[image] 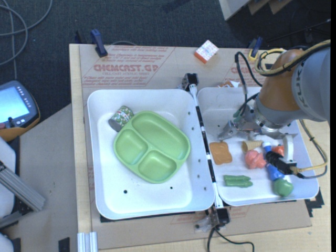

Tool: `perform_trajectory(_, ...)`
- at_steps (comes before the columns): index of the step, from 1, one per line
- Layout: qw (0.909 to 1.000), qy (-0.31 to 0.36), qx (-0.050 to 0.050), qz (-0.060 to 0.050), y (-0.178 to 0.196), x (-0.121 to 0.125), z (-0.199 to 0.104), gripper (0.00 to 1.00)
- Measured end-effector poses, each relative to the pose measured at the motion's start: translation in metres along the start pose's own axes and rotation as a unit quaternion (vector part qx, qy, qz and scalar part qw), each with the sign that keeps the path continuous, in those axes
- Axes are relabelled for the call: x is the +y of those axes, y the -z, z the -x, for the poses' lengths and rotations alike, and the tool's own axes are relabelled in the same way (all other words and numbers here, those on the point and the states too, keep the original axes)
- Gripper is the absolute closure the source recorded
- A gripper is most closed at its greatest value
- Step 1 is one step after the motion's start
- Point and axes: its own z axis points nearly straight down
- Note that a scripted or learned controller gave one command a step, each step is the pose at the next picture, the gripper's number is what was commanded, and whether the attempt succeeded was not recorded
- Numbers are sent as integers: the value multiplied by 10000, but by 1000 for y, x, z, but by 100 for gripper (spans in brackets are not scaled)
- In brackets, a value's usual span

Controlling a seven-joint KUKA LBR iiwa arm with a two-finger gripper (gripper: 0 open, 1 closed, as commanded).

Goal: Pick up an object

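Note:
My gripper (237, 132) hangs low over the upper left part of the right bin (210, 105), on the grey arm with its orange band (278, 88). Just below it lie a brown toast-like slab (221, 153), a small tan piece (254, 146) and a pink lump (255, 159). Farther toward the front are a green pea pod (238, 181), a green ball (283, 187) and a blue and orange toy (274, 165). I see nothing held in the gripper.
The left bin (100, 140) holds a green divided plate (152, 146) and a small patterned can (121, 117) at the plate's upper left. A small orange and white box (206, 51) lies on the bench behind the bins. Cables trail around the arm's wrist.

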Motion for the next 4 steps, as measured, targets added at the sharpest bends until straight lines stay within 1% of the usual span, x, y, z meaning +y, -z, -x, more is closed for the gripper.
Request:
perform_trajectory(1, 10000, 7, -34, 84, 77, 42, 29, 0)
perform_trajectory(2, 10000, 31, -4, 76, 15, 45, 98, 0)
perform_trajectory(3, 9999, 59, 67, -132, -2, 68, 106, 0)
perform_trajectory(4, 10000, 32, 19, -59, 9, 69, 108, 100)
